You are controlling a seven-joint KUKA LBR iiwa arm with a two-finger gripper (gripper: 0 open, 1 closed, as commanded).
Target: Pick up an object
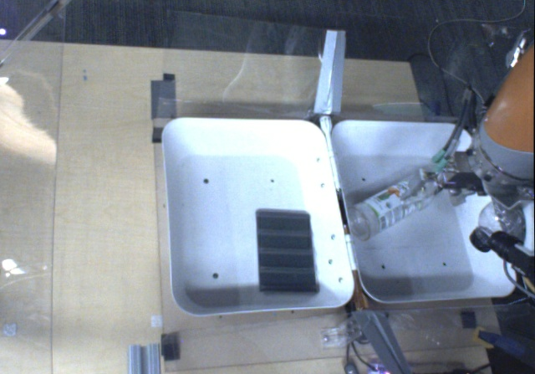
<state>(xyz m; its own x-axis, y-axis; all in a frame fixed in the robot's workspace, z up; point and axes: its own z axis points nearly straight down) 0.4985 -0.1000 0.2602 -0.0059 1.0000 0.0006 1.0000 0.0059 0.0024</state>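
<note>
Arm (512,125) over right bin (418,280) — jaws on bottle (391,205)

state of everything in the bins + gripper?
clear plastic bottle: on its side in the right bin, slanted, wide end by the divider
black ribbed block: lying flat in the left bin, near the front wall
gripper: over the right bin at the bottle's narrow end; grip unclear
</note>
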